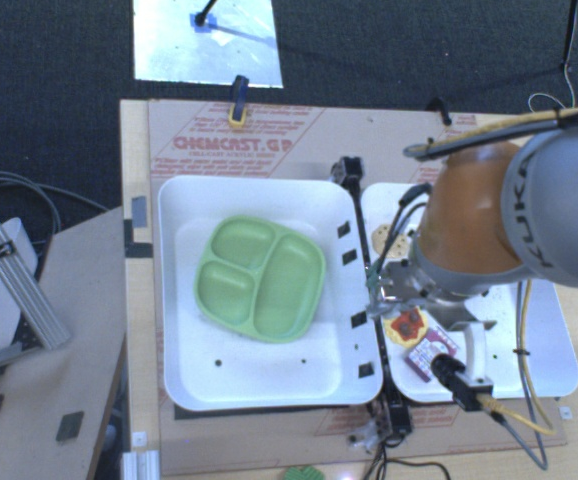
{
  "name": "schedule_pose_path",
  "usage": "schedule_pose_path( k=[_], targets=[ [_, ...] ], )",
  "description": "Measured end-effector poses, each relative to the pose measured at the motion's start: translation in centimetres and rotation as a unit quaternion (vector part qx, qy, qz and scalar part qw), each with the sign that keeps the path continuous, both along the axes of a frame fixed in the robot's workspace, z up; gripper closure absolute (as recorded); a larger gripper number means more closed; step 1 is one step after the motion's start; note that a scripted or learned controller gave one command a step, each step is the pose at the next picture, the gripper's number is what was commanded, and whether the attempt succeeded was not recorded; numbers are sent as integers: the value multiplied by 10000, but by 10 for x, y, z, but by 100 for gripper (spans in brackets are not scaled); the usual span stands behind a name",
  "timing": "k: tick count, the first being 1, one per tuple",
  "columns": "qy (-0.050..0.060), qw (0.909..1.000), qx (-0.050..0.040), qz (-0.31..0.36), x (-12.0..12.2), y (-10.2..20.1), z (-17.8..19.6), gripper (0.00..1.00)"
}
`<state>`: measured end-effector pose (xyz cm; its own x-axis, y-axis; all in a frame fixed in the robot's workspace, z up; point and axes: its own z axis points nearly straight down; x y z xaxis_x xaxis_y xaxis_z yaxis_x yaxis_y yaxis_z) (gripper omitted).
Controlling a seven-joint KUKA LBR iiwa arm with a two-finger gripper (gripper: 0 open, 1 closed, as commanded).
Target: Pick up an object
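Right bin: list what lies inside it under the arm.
In the right bin, below the arm, lie an orange-and-red item and a maroon packet, with a pale round piece farther back. The arm covers the rest of the bin.

Two bins side by side on table (139,268). Left bin (179,368) holds divided plate (261,278), lying near bin centre. Right bin (559,368) just beside it, rims touching. Arm (509,208) reaches in from right, over right bin. Two small items (419,338) lie in right bin near its left wall, below arm.
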<state>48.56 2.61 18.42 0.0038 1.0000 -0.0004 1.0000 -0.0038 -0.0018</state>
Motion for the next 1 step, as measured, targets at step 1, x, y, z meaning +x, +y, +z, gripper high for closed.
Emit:
schedule_pose_path(
  k=[1],
  targets=[
    [-12,10000,4,22,1,4,0,0]
  ],
)
